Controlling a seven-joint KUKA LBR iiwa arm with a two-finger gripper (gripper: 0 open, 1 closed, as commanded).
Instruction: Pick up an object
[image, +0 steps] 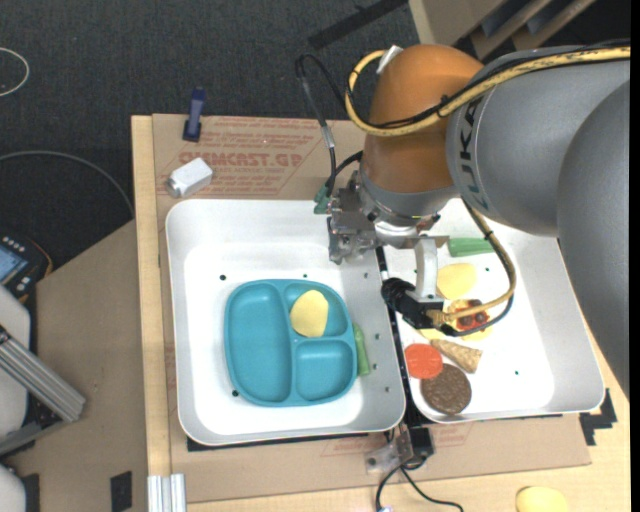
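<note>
A dark grey carpeted floor (90, 70) is seen around the counter (255, 150), whose top is covered by brown cardboard printed with faded red lettering. Thin cables (60, 165) are laid in loops across the floor at the left. An aluminium rail (40, 380) is seen at the lower left.

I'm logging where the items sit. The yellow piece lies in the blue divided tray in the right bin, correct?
Not quite. In the camera view the yellow piece does lie in the blue divided tray, in one of its smaller compartments, but that tray sits in the left bin, not the right one.
</note>
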